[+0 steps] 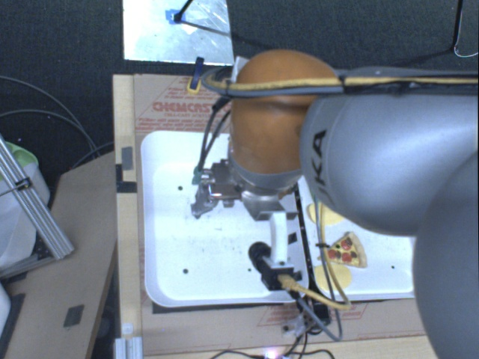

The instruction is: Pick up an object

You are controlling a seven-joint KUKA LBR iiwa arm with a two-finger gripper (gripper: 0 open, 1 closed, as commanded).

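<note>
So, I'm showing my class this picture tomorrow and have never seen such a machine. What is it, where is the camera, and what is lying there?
It is a grey robot arm with an orange band, photographed from one fixed camera above the bench, looking down at a slant. Below it sit two shallow white bins: the left bin and the right bin. A toy pizza slice lies in the right one. The arm's gripper hangs over the left bin; nothing is visible between its fingers.
</note>
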